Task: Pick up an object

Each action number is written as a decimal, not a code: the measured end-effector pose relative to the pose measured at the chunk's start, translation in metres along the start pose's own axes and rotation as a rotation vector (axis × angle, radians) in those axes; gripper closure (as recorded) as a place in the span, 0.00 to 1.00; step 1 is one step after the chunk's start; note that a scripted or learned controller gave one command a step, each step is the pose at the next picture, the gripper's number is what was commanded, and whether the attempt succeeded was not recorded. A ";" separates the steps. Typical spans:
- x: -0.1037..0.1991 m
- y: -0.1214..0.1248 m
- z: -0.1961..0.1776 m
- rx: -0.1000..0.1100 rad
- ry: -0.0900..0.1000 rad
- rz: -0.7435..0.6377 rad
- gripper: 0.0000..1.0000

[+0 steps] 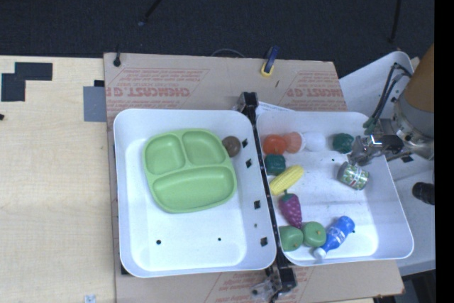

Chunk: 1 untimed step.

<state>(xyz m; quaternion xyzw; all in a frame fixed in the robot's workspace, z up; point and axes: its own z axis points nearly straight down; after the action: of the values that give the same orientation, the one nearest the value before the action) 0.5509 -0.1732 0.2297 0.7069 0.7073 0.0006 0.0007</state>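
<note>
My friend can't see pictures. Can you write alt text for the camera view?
A grey robot gripper hangs over the right white bin, just above a small tin can, among toy foods and a blue plastic bottle. The left white bin holds a green divided plate.

Two white bins (142, 252) sit on brown cardboard (184, 85) printed with red lettering. The left bin holds a pale green divided plate (190, 170) and a small brown ball (231, 145). The right bin holds an orange-red piece (274, 145), yellow corn (286, 179), purple grapes (291, 208), two green apples (302, 235), a blue bottle (338, 232) (white cap) and a silvery green can (353, 176).
</note>
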 end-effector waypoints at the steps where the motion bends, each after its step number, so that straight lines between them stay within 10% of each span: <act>1: 0.046 0.003 -0.006 0.004 0.002 -0.003 1.00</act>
<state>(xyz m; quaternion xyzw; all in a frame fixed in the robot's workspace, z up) 0.5539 -0.1267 0.2356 0.7059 0.7083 0.0001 -0.0014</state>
